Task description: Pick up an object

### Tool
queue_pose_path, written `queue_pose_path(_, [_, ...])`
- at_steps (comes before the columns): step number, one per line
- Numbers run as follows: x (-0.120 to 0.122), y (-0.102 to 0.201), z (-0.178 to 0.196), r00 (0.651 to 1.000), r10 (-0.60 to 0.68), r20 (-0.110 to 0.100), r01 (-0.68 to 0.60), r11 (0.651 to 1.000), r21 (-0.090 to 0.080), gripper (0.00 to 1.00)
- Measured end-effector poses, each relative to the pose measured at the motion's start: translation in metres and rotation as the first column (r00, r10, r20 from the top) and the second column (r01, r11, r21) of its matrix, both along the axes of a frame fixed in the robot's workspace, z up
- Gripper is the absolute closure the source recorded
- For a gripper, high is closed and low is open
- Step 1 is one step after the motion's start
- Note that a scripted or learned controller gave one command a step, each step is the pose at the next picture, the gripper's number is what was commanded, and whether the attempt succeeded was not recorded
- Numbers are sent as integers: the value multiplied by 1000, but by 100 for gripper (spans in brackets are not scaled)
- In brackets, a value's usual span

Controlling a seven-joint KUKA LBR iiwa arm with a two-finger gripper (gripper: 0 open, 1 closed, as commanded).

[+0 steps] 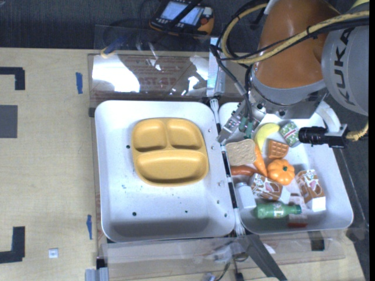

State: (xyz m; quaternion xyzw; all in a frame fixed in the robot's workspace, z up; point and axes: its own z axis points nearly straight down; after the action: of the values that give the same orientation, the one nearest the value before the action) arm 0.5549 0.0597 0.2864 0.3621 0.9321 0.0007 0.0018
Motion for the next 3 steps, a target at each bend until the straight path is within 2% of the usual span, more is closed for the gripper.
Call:
queue_pose_path(1, [-24,6,101,919,395,1,-395,919,-2,100])
queue_pose_path(2, [-70,-24,33,924,383,-4,-383,924,0,100])
queue_pose_path(3, [-74,1,21,1000,17,-6,-17,1000,0,100])
